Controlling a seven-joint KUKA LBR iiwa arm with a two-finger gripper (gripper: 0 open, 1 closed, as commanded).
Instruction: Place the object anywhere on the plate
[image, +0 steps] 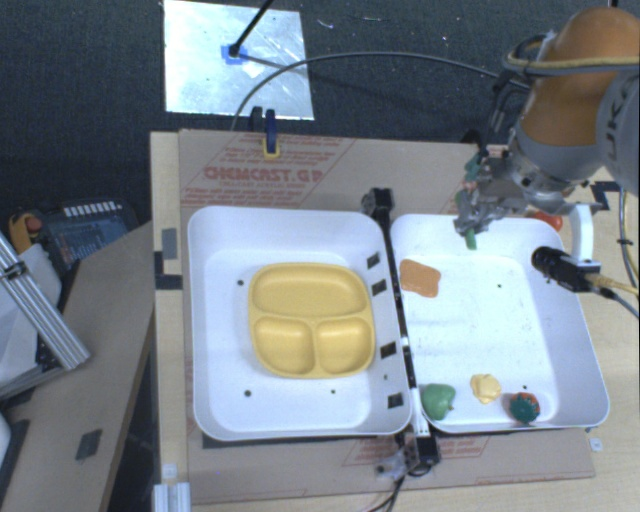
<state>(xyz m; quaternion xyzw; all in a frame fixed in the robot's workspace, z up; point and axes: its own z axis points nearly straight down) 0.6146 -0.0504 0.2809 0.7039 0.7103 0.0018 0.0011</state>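
Observation:
A yellow plate (305, 318) with three compartments lies in the middle of the left bin (215, 250). My gripper (470, 228) hangs over the far left corner of the right bin (560, 330), well away from the plate. A small green bit (470, 240) shows at its lower tip; what it is stays unclear. In the right bin, a flat orange piece (420, 278) lies near the left wall. A green object (437, 399), a pale yellow object (485, 387) and a green-and-red object (523, 406) sit along the front wall.
A black divider with clips (392, 300) runs between the two bins. A black camera or fitting (560, 265) with a cable juts over the right bin's far right side. A red-orange thing (546, 216) peeks out behind the wrist.

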